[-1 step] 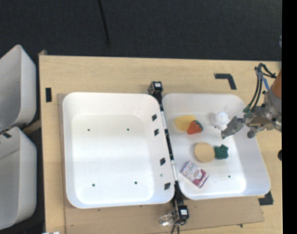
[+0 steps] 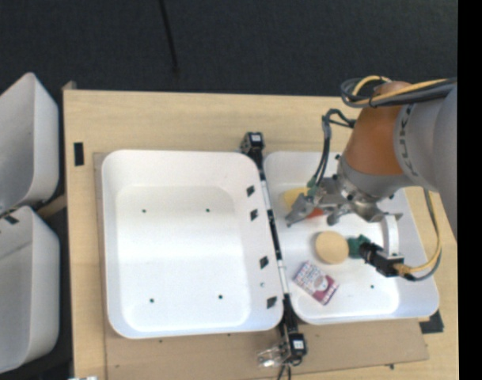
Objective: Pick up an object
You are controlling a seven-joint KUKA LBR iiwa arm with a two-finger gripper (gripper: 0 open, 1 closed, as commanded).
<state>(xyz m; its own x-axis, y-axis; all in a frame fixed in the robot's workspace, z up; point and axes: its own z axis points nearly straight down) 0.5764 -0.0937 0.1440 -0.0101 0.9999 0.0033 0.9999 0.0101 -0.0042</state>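
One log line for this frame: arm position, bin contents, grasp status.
arm: over right bin | gripper low beside yellow object | round tan object, small packet lying loose | grasp: unconfirmed

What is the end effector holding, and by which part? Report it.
Cannot be told: the end effector hangs over the right bin beside a yellow object, with no grip visible.

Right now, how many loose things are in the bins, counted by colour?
Tan: 1, the ball.
Yellow: 1, a thing partly hidden by the hand.
Green: 1, a thing beside the ball.
Pink and white: 1, the packet.
Total: 4, all in the right bin.
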